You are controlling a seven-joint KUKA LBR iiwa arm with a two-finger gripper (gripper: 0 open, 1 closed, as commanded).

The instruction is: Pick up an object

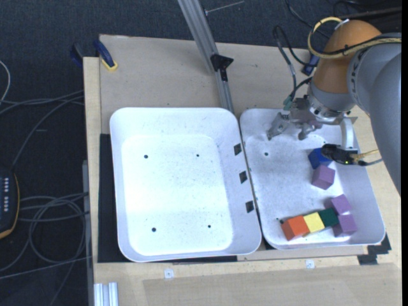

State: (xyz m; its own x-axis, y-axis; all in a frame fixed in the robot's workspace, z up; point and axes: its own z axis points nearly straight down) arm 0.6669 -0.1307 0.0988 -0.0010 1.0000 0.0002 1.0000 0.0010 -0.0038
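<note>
- Tool (290, 129) spread open, empty, hovering over right bin (274, 171), probably lining up a descent.
- Nearest pick: blue block (317, 157), just beside purple cube (323, 177), near the bin's right wall.

Your bench on dark carpet
You see a plywood benchtop (159, 75) over dark carpet (44, 18), loose cables (38, 196) trailing left, a metal pole (201, 27) slanting upward

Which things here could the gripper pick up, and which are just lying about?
For the job:
gripper
blue block
light purple cube
orange, yellow and green block bar
purple L-shaped block
right white bin

Lying about:
left white bin
blue and yellow clamp
grey metal pole
</note>
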